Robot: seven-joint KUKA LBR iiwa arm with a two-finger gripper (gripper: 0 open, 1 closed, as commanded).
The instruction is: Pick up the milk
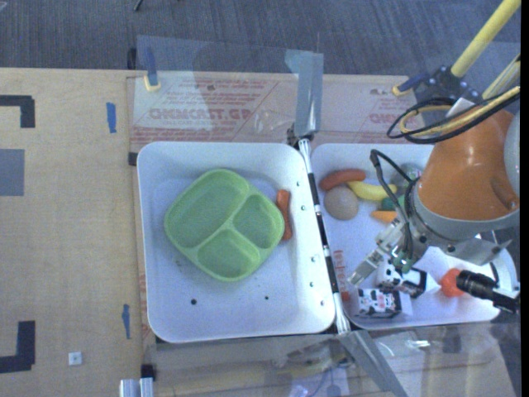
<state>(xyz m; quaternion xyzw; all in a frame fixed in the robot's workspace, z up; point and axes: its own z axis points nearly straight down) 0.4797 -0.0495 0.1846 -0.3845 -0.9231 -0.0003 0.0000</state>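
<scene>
The milk carton [378,302] lies in the right bin [488,311], near its front edge, just below the gripper [388,263], whose state cannot be told.

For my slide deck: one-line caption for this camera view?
Gripper poised over the milk carton in the right bin.
</scene>
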